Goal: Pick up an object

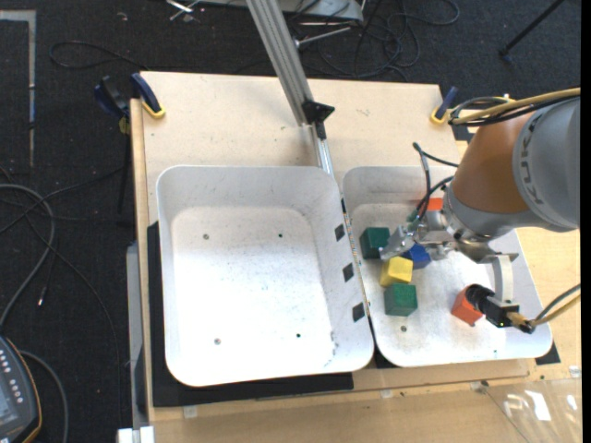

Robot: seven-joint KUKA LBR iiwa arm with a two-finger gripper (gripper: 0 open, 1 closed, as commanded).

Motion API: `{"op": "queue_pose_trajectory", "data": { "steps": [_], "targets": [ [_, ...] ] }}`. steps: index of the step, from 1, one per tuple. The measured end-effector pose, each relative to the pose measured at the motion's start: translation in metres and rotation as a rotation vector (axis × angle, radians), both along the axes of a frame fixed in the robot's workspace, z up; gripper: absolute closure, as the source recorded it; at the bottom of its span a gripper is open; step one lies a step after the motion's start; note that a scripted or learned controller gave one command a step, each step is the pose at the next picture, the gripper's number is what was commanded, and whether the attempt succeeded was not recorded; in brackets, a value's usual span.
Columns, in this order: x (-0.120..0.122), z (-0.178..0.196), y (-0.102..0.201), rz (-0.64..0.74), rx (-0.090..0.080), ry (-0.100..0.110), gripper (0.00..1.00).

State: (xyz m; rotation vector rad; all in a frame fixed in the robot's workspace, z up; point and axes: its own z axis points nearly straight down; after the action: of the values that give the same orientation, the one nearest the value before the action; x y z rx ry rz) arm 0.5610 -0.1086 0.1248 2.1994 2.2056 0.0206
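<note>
Nearest the camera among the blocks, a green cube (400,298) lies on the floor of the right bin (443,351), just below and a little left of the gripper (413,241). Touching its upper edge is a yellow cube (399,269), directly under the gripper. A blue piece (420,256) sits right beside the gripper, partly hidden by it, and a darker green block (374,242) rests just to the gripper's left, close to the bin's left wall. An orange block (467,305) lies apart, down and to the right of the gripper, with bare floor around it. A small orange-red bit (434,205) shows above the gripper, against the arm (517,169).

Whether the gripper is open or closed cannot be told, and nothing is seen clamped in it; it hangs low over the cluster.

Blocks crowd the gripper's left and lower sides. Open floor lies toward the bin's near rim and top corner.

Beyond the shared wall, left of the gripper, is the left bin (185,192), its floor speckled. Both bins rest on a pale board (231,118) held by clamps (148,97); a metal rail (282,49) slants down to the bins' junction. Dark carpet with cables (28,220) surrounds the bench.
</note>
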Motion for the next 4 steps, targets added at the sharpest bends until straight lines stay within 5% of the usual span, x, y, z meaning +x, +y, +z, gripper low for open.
{"op": "queue_pose_trajectory", "data": {
  "steps": [4],
  "targets": [
    [0.069,-0.010,-0.003,0.000,-0.003,-0.014,0.00]
  ]
}}
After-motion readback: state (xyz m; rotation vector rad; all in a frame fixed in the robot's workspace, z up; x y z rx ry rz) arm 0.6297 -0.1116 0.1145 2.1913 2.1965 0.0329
